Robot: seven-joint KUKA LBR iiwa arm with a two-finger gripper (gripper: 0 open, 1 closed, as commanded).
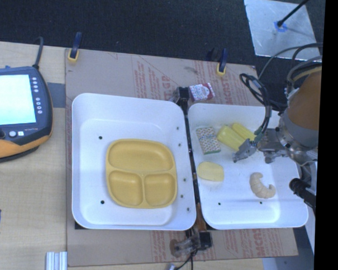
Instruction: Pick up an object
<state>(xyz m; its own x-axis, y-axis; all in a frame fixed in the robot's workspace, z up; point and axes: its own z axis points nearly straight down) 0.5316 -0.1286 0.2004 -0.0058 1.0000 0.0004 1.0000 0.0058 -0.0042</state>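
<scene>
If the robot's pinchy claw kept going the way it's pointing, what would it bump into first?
Probably the pale yellow block. The gripper points down and left across the right bin, and that block lies nearest in that line. It might touch the bin floor first; depth is hard to judge.

Two bins sit side by side on the surface (20,209), the left bin (84,156) touching the right bin (288,218) along their inner walls. In the left bin, a divided tray (141,173) lies near the middle. Over in the right bin, a patterned packet (208,139) lies at the far left, with a ridged block (234,135) just to its right. Near of the packet, a rounded piece (210,171) rests by the left wall. Right of that, well apart, a curved piece (262,186) lies toward the near right. The gripper (247,151) sits above the bin between the ridged block and the curved piece. Far left on the surface, a handheld pendant (16,111) lies clear of the bins.
</scene>
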